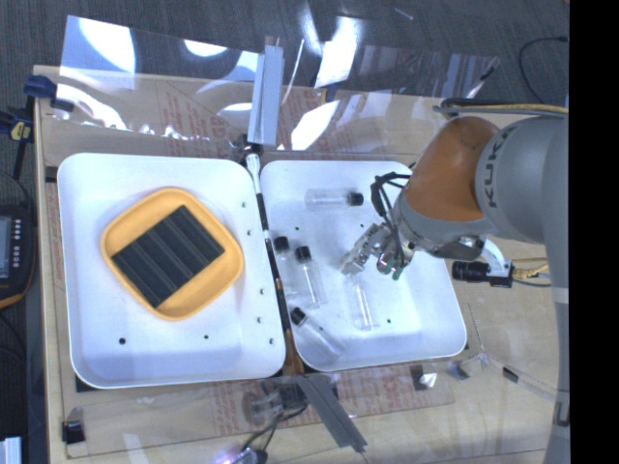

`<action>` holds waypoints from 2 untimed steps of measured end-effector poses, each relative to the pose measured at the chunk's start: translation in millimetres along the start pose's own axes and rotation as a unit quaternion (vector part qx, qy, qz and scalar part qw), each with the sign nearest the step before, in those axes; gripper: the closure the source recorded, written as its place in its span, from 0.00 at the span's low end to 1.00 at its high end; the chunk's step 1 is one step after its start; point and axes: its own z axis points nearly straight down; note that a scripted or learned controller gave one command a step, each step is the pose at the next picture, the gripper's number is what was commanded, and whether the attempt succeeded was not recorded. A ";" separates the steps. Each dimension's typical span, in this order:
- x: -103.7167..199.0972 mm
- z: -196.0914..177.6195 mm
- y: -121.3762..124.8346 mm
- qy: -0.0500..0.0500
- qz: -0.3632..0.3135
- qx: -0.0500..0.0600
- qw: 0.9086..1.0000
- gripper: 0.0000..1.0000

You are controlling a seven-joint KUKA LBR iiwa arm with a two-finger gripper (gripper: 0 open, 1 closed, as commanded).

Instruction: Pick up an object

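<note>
1. The left bin (77, 259) holds one thing: a yellow-orange, rounded-square dish (172, 251) with a dark ribbed panel on its top face, lying turned at a slant near the bin's middle.

2. The two bins meet along a central seam; a grey metal bar (265, 95) rises from the far end of that seam towards the back of the bench.

3. The right bin (440, 332) holds several small clear vials with black caps. One vial (333, 199) lies on its side near the far wall, its cap pointing right.

4. Two small black caps (281, 244) sit close to the seam. Just nearer, a clear vial (308, 280) lies lengthwise, and another capped vial (315, 328) lies near the front-left corner.

5. A further clear vial (363, 305) lies in the middle of the right bin, just in front of the gripper's tip.

6. The gripper (368, 255) is lowered over the middle of the right bin, its metal tip pointing left and down. The fingers look close together, with no wide gap between them, but the tip is small and cluttered, so I cannot tell whether they are fully closed. Nothing is seen between them, and the nearest vial lies apart from the tip.

7. The arm (503, 182) comes in from the right, with the orange band sitting above the bin's right wall.
</note>
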 end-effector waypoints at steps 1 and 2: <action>-14.0 -0.8 86.8 -0.002 0.055 -0.001 0.998 1.00; 15.0 -2.4 29.0 0.000 -0.050 0.000 0.999 1.00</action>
